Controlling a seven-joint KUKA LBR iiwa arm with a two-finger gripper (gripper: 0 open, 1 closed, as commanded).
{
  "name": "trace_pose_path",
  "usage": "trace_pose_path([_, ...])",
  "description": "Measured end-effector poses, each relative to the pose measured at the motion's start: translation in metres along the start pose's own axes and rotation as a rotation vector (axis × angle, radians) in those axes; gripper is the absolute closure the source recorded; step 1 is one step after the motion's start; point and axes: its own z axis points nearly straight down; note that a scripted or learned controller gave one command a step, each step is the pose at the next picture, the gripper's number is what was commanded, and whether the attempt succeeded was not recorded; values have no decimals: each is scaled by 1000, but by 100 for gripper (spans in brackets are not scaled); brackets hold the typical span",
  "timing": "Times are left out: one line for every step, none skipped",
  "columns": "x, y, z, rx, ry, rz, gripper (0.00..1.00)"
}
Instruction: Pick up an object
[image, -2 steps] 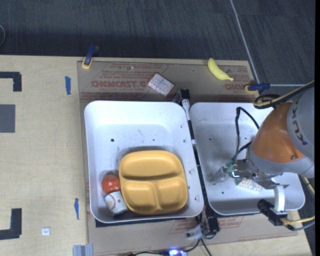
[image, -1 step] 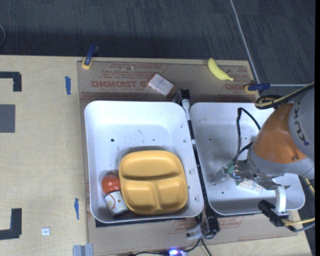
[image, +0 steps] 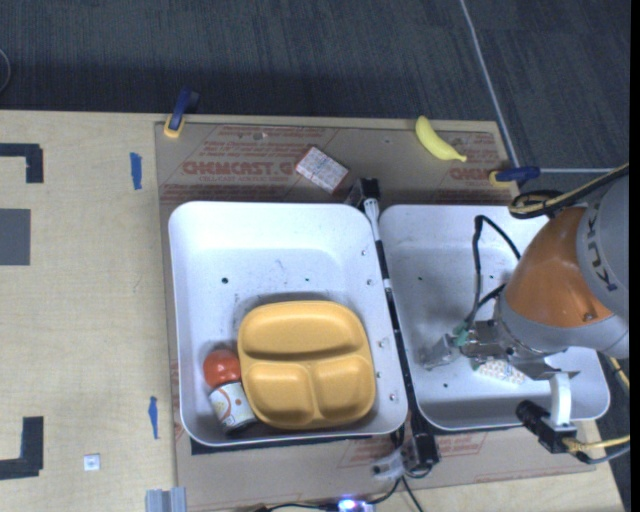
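My gripper (image: 440, 352) is low inside the right bin (image: 430, 240), near its front middle, reaching in from the right under the orange-banded wrist. A small pale speckled object (image: 498, 372) lies on the bin floor just right of the fingers, partly under the wrist. In the left bin (image: 200, 260) a yellow compartment tray (image: 305, 362) lies at the front, with a red-capped small bottle (image: 226, 388) beside its left edge.
A yellow banana (image: 438, 140) and a small patterned box (image: 320, 168) lie on the cardboard behind the bins. A black divider runs between the two bins. Cables trail at the front right.
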Motion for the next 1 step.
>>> trace_pose_path([1, 0, 0, 0, 0, 0, 0])
